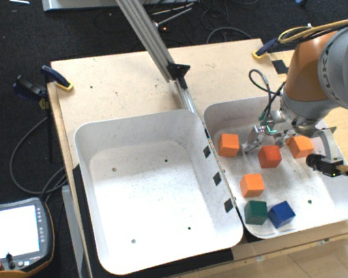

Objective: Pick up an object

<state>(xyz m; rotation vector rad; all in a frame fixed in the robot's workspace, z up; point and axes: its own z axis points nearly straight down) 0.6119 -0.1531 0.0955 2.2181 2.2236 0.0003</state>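
Observation:
Several blocks lie in the right bin (343, 202). An orange block (228, 144) sits near the bin's left wall, and a red-orange block (269, 156) is in the middle. Another orange block (301, 145) lies to its right and a fourth orange one (252, 184) lower down. A green block (255, 212) and a blue block (281, 213) rest side by side at the front. My gripper (265, 135) hangs low over the bin, just above the red-orange block and between the two upper orange blocks. I see nothing held in it.
The left bin (101, 180) stands beside the right one, sharing a raised middle wall (212, 161). A slanted metal rail (146, 31) runs down to the bins' back edge. The arm's grey body (328, 73) covers the right bin's back right corner.

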